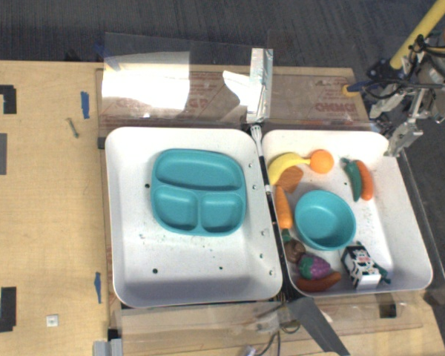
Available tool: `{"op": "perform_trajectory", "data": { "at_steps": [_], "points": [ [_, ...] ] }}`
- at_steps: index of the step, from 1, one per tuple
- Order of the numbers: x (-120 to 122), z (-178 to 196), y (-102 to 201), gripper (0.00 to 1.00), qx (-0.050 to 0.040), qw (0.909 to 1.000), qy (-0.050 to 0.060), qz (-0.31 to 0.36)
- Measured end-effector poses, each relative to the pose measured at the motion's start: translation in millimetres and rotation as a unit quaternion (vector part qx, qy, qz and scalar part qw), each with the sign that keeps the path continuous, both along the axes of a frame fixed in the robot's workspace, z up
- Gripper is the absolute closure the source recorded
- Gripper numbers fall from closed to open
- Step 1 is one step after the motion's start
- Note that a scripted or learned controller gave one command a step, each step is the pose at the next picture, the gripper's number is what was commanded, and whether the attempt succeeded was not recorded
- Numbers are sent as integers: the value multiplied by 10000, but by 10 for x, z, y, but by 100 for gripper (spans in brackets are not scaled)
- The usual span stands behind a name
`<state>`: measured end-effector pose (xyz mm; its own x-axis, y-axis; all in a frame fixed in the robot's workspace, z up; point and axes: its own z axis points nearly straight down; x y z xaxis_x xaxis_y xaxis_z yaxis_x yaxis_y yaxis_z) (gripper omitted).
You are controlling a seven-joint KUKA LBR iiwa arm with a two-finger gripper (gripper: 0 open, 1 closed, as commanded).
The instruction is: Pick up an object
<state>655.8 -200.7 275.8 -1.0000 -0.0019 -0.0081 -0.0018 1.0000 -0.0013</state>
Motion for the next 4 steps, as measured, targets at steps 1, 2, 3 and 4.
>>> {"op": "perform_trajectory", "data": {
  "at_steps": [1, 2, 3, 4],
  "points": [
    [-693, -1664, -140, 0, 21, 9991, 68, 422],
    [-318, -1879, -220, 0, 0, 10000, -9, 25],
    [-278, -1734, -212, 100, -22, 10000, -78, 38],
    [140, -1528, -65, 100, 6, 9978, -18, -660]
  ]
}}
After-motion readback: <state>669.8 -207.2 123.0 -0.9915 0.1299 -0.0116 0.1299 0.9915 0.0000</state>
